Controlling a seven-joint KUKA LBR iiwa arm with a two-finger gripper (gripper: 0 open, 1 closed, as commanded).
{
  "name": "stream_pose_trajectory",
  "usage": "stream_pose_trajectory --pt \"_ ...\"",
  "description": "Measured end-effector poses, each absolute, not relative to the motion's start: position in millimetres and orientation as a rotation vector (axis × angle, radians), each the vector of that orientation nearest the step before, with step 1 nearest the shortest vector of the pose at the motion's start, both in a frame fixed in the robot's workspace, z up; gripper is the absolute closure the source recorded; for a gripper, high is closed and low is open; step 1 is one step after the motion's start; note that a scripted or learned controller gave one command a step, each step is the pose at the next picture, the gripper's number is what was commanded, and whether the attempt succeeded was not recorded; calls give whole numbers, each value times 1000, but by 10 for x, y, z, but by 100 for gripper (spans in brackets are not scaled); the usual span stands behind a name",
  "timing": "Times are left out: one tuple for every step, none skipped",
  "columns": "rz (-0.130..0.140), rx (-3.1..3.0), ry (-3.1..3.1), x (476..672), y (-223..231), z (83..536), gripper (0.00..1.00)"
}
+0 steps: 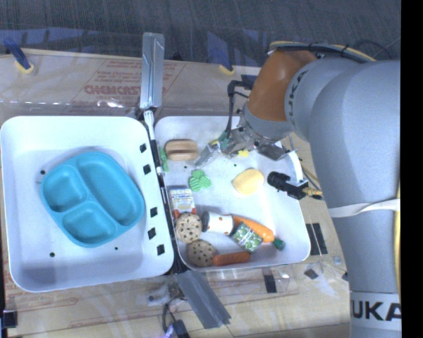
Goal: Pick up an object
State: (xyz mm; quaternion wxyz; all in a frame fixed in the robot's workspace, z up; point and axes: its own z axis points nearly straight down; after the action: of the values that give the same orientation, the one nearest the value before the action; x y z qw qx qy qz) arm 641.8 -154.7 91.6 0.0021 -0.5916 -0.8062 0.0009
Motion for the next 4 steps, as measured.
stream_pose_trajectory --pt "1 -1746 -2613 5936 -1982 938 0" --pt "0 -1742 -2617 5946 -1972 1042 100" --pt "0 -1741 -2616 5945 -1971 1039 0" --pt "-1 -1568 -2721 5095 -1872 922 0"
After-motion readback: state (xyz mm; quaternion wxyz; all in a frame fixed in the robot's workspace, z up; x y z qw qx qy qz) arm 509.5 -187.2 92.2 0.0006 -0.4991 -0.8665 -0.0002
